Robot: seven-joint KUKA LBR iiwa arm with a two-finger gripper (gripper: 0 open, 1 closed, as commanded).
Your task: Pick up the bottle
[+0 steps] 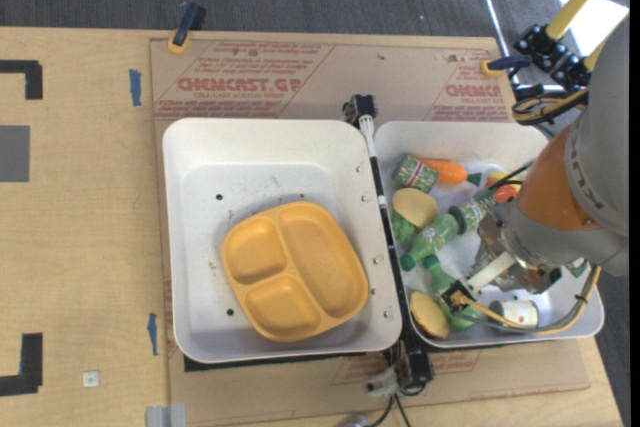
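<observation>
Bottle [452, 221]: green ribbed plastic, lying in right bin [590, 320]. End effector [470, 287]: low beside it, finger state indiscernible. Tray [293, 269]: yellow, three-compartment.

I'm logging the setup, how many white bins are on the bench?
2. The left bin holds a yellow divided tray; the right bin holds a clutter of small items, partly covered by the arm.

A thick grey robot arm [605, 140] with a broad orange band [555, 193] just above its wrist. Below the band, a grey metal wrist section carries the gripper [470, 287], with pale finger parts, black fittings and a yellow cable [520, 323] looped beneath the band.
</observation>
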